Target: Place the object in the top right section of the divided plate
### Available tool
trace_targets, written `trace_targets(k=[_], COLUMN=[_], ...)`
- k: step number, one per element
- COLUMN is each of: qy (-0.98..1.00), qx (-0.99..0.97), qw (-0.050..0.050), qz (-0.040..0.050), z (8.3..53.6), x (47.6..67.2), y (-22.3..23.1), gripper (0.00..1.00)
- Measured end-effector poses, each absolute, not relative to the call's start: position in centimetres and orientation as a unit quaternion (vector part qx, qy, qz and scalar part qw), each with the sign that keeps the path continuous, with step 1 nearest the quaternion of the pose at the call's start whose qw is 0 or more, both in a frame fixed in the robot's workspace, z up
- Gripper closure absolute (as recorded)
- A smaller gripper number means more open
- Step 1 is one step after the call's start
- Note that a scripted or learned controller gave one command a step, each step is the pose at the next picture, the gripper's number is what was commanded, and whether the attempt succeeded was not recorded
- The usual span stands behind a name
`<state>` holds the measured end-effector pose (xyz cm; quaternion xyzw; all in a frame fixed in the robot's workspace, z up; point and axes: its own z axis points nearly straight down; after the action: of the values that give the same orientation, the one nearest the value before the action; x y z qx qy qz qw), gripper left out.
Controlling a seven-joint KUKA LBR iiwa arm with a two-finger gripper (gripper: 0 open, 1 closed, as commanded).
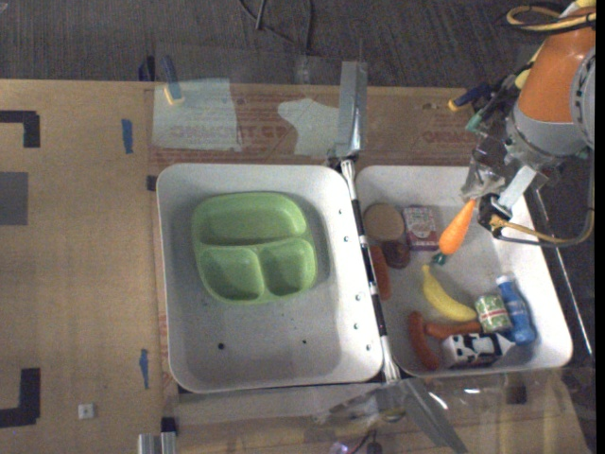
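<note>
The grey arm (567,83) enters from the right edge of the camera view, its orange band (558,88) sitting broad and rounded just above the wrist. Below the band the wrist narrows into a cluster of grey metal fittings, angled downward and toward the left. The gripper (484,200) hangs at the lower end of this assembly, tilted rather than plumb. A yellow cable loops above the arm near the top corner, and a thinner cable trails off below the wrist.
</note>
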<state>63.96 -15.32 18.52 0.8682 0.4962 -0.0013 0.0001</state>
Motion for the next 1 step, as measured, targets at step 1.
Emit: trace_targets(k=[1], qy=[0.560], qx=[0.828], qw=[-0.001], qz=[-0.0005], z=[18.45], x=[58.56], y=[-8.03], gripper=[1.00])
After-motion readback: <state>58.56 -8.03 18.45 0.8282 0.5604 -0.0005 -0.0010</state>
